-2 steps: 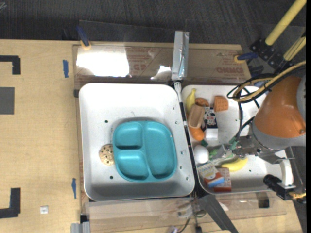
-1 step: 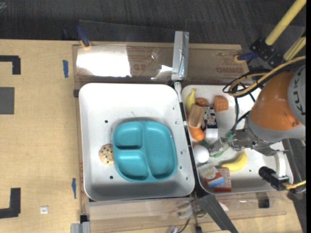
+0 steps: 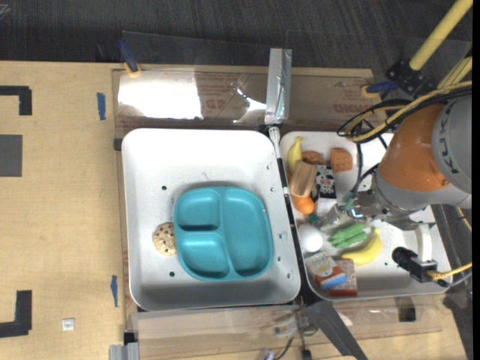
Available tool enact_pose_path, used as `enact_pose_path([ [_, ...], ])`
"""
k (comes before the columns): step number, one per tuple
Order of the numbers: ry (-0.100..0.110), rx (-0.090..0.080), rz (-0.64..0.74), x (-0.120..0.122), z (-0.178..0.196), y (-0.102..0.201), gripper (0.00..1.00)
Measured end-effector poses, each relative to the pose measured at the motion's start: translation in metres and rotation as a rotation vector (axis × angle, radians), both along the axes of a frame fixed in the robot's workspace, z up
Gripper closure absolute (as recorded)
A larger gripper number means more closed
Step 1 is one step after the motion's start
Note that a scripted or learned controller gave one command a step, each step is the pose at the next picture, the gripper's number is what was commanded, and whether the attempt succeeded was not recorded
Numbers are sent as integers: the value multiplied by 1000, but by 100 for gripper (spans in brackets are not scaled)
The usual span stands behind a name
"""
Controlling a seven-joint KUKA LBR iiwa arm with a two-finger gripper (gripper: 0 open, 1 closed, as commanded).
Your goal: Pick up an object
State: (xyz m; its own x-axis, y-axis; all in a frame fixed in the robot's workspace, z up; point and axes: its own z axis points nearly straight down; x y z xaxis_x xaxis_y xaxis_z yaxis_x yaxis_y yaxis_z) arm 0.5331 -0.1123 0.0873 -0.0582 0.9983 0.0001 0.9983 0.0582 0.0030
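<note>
My gripper hangs low over the middle of the right bin, at the end of the grey wrist with the orange band. It sits right above a green toy vegetable and a yellow banana. Around it lie a white egg, an orange carrot, a wooden block, a small black-and-white piece and a red and blue box. The arm hides part of the bin's right side.
The left bin holds a teal divided plate with a cookie at its left. At the right bin's far end lie a second banana, a brown piece and an orange-brown piece. Cables run at the right.
</note>
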Motion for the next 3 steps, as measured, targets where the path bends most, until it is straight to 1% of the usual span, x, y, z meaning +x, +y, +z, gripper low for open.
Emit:
enact_pose_path([
  [1,-8,-2,0,2,12,0,100],
  [2,-6,-1,0,2,11,0,0],
  [3,-6,-3,194,-49,1,2,0],
])
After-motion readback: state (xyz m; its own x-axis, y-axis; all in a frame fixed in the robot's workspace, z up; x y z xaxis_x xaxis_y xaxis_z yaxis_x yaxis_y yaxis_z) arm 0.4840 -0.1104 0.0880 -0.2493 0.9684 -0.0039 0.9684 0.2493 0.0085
